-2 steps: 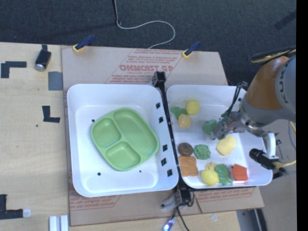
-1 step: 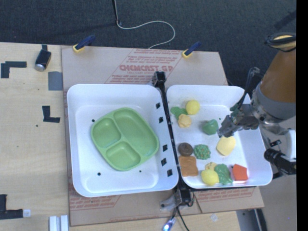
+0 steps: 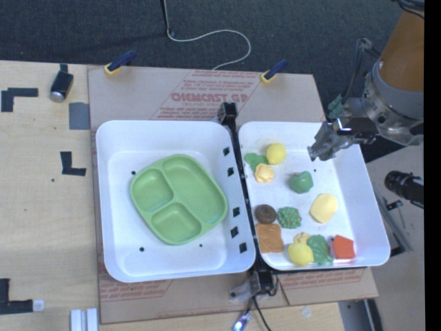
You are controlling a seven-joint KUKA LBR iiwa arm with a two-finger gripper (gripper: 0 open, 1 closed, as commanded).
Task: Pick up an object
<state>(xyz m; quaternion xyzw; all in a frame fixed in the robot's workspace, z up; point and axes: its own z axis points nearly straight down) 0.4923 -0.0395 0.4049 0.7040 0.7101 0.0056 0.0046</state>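
Note:
The right bin [image 3: 358,178] holds several toy foods: a yellow ball [image 3: 275,153], a pale yellow piece [image 3: 264,174], a green leafy piece [image 3: 253,161], a dark green pepper [image 3: 300,181], a yellow lemon [image 3: 324,207], a brown round piece [image 3: 265,214], a green bumpy piece [image 3: 289,217], a tan square [image 3: 269,238], a yellow piece [image 3: 300,252], a green piece [image 3: 319,248] and an orange-red block [image 3: 342,247]. My gripper [image 3: 321,148] hangs over the bin's far right part, above and to the right of the pepper, with nothing seen between its fingers.
The left bin [image 3: 114,185] holds a light green divided plate [image 3: 179,197]. A black divider [image 3: 238,185] runs between the bins. Both bins rest on cardboard [image 3: 200,98] clipped to the bench. A cable [image 3: 207,36] loops behind.

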